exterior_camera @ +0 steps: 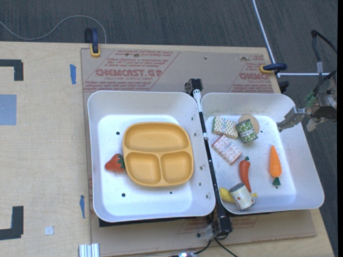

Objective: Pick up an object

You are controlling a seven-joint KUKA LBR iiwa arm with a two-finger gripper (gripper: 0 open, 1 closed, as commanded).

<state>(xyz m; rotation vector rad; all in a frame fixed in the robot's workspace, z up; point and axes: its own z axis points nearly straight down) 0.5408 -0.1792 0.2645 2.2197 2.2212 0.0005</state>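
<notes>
Counter (43, 159): pale wood surface carrying a board with red lettering, on which two white bins sit side by side.

Left bin (102, 116): holds a yellow tray (158, 154) with three compartments, lying flat near the middle. A strawberry (114, 164) lies touching the tray's left edge.

Right bin (308, 181): holds the loose items.
- Two checkered packets: one (224, 126) at the upper left, one (227, 149) just below it, tilted.
- Green can (246, 130), on its side, just right of the upper packet.
- Red chili (244, 171), near the bin's middle, stem up.
- Carrot (275, 162), right of the chili, apart from it, green end pointing down.
- Banana (227, 196) and a small white cup (243, 198), touching, at the lower left corner.

Claw (289, 119): at the right bin's upper right rim, at the end of the arm coming in from the right edge. It appears as a grey tip over the rim; whether it is released or clenched cannot be told. Nothing shows between its fingers.

Relation to items: the carrot lies below and slightly left of the claw, apart from it. The can lies to its left, near but not touching. All other items lie farther left and lower in the bin.
</notes>
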